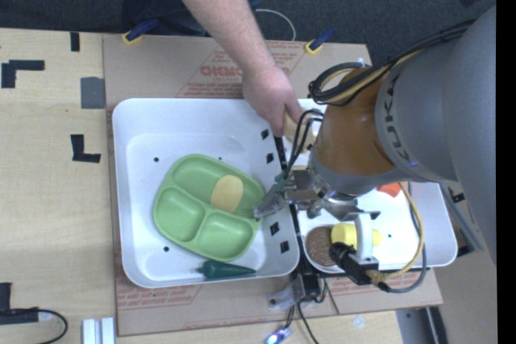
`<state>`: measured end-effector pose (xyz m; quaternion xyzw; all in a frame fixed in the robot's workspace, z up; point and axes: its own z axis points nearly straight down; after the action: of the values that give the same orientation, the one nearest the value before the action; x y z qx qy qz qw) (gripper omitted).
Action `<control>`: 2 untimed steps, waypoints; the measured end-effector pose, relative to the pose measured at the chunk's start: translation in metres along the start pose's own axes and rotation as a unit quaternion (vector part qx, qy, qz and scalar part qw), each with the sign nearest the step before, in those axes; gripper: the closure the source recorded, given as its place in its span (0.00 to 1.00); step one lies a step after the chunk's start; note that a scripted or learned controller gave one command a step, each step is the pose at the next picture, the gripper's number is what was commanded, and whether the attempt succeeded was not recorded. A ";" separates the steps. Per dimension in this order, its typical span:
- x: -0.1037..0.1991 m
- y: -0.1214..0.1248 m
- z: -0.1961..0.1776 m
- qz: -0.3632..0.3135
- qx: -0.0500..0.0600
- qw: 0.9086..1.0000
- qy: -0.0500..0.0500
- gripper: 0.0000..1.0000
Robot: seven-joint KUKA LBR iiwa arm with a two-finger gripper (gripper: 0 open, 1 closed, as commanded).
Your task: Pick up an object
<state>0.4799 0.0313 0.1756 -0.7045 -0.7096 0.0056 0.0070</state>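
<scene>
Seeing gripper (274, 205) at green divided plastic plate's (205, 209) 3 o'clock rim, can't tell finger state; person's hand (270, 105) nearby risks collision.

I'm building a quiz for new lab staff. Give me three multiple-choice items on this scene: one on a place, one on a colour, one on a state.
1. Where is the green divided plate?
A. left bin
B. right bin
C. on the cardboard

2. What colour is the flat round piece on that plate?
A. red
B. yellow
C. blue

3. How does the teal object lie?
A. standing upright
B. flat on the bin floor, beside the plate
C. held in the person's hand

Answers:
1 A: the plate sits in the left bin.
2 B: the piece is pale yellow.
3 B: it lies along the bin's near edge.
</scene>
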 end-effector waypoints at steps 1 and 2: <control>-0.005 0.002 -0.018 0.003 -0.006 1.000 -0.001 1.00; 0.013 0.003 -0.166 0.001 -0.016 1.000 0.000 1.00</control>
<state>0.4853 0.0440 0.3416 -0.7052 -0.7090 -0.0063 -0.0043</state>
